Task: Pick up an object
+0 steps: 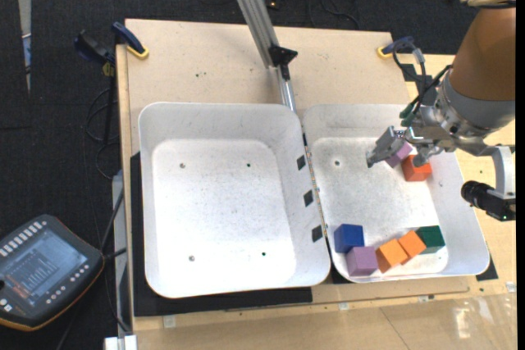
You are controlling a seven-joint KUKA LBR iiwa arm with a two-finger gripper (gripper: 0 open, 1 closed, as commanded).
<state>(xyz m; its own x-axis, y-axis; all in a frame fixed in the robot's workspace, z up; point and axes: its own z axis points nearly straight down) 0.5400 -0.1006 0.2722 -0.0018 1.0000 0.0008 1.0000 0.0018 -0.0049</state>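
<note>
My gripper (pixel 399 152) hangs over the back of the right bin (pixel 467 254), reaching in from the right. A small light purple block (pixel 403 150) sits between its grey fingers (pixel 381 153), and the gripper is shut on it. Just below and to the right of it is an orange-red block (pixel 417 170), close beside the purple one; I cannot tell if they touch. Along the bin's front lie a blue block (pixel 349 237), a purple block (pixel 362 260), an orange block (pixel 393 252) and a green block (pixel 429 239).
The left bin (pixel 164 123) lies beside the right one, its raised rim between them. A slanted metal pole (pixel 250 0) rises from the bench behind the bins. A teach pendant (pixel 41 270) rests off the bench at the lower left.
</note>
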